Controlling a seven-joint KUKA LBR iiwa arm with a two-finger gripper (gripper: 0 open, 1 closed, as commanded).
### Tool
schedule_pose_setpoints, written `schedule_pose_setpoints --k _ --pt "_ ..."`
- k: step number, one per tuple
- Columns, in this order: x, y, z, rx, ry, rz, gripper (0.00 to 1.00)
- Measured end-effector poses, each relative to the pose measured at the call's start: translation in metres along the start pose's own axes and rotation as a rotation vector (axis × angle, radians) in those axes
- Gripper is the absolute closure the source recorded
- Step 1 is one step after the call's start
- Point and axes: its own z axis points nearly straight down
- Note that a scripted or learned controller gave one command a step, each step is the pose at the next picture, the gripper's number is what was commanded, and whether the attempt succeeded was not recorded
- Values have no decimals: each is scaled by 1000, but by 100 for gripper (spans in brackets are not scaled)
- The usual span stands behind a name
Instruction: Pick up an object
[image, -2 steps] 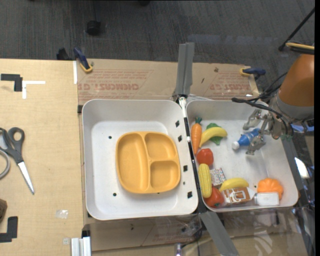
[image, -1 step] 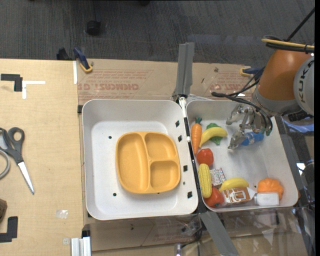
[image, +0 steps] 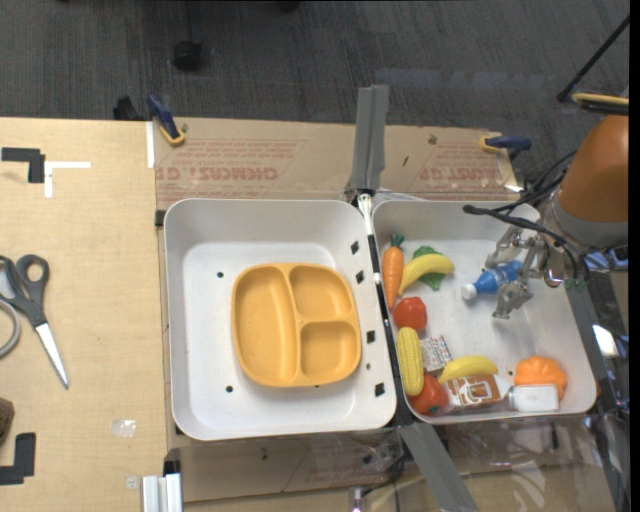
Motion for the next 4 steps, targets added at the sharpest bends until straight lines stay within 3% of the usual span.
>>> schedule_pose_setpoints --k 1,2,3,4 --pt "15 71 1 0 2 29 0" --pt "80 -14 0 0 1 -24 0" --pt "25 6 0 -1 -1 39 0" --pt "84 -13 1 -1 3 203 0"
